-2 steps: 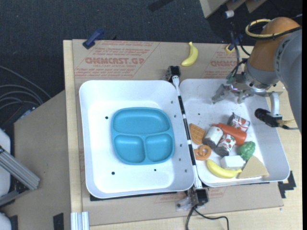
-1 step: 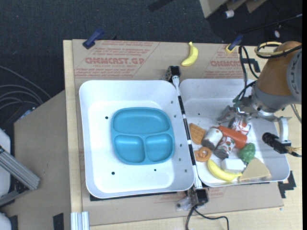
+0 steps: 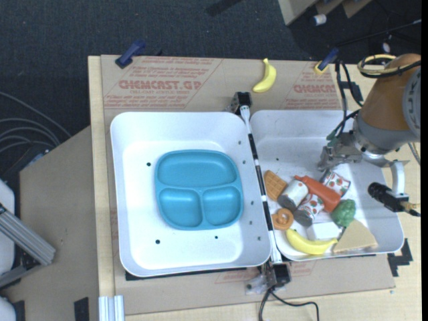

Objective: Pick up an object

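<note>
At the near edge of the right bin (image 3: 394, 236), closest to the camera, a yellow banana (image 3: 309, 244) lies curved along the bin's front wall, with a pale tan wedge (image 3: 356, 238) just beside it on the right. Just behind these sit a small orange ring-shaped piece (image 3: 283, 218), a dark cylinder with a red band (image 3: 309, 210), and a green leafy item (image 3: 344, 212), all crowded close together. A little further back lie a grey can (image 3: 292, 194) on its side, an orange carrot (image 3: 319, 189) slanting across the pile, a small waffle-like brown piece (image 3: 273, 182) near the divider, and a white packet with red spots (image 3: 336, 181).

To the left, the left bin (image 3: 127, 186) holds a blue divided plate (image 3: 198, 188) with three compartments, lying flat near the bin's middle.

Behind the pile, the end effector (image 3: 332, 158) hangs low over the right bin, just behind the spotted packet and the carrot. Its fingers are too small and dark to make out, so how far it is open cannot be told, and nothing can be seen held in it. Above it the grey arm with its orange band (image 3: 391, 102) enters from the right.

Furthest back, on the cardboard-covered surface (image 3: 187, 85) beyond the bins, a second yellow banana (image 3: 265, 77) lies alone, with a blue clip (image 3: 130, 54) at the far left corner.
</note>
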Controlling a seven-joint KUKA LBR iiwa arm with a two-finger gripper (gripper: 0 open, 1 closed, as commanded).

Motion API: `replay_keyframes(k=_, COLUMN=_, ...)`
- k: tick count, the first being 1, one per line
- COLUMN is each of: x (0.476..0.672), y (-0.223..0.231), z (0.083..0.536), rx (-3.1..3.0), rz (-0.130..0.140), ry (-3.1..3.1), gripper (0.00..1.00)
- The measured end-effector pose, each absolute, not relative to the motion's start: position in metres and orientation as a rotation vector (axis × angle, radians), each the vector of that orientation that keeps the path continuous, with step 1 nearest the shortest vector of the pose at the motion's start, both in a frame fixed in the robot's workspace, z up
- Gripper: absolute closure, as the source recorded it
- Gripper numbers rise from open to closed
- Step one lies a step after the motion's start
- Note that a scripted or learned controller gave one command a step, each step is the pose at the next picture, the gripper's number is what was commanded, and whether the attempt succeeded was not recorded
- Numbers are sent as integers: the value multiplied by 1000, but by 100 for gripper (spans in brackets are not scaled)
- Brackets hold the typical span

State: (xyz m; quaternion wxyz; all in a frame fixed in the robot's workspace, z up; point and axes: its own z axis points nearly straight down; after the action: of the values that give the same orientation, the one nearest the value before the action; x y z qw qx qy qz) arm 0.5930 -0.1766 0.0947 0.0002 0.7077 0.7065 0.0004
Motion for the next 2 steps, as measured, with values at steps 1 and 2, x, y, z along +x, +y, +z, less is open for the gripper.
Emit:
replay_keyframes(k=1, x=593, y=-177, z=95, rx=2223, rz=1, ry=2220, gripper=0)
replay_keyframes(k=2, x=593, y=-177, z=105, rx=2222, rz=2, ry=2218, gripper=100)
